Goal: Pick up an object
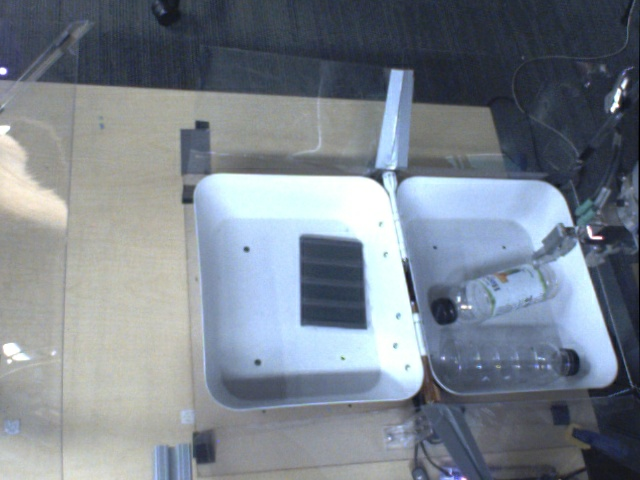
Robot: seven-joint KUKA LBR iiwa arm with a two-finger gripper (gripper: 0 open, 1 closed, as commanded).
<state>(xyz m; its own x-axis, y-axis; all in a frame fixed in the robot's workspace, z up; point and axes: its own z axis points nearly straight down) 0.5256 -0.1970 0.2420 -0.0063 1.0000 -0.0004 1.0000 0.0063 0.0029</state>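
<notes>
While the gripper (562, 236) reaches over the right bin (470, 200), whether it grips cannot be told; its tip touches a labelled bottle (497, 293), beside a clear bottle (505, 362). A dark ridged block (333, 281) lies in the left bin (240, 268).

Shows as a dark, cluttered wrist assembly ending in a slim pale-grey metal claw (556, 240) with a dull sheen. Carries a small teal-green patch and a tiny red-and-white glowing spot on the dark housing just behind that metal part. Trails thin dark cables (560, 98) that loop and hang above the housing, beside a bright, whitish, blurred piece near the top corner; screws and markings too small to make out.
</notes>
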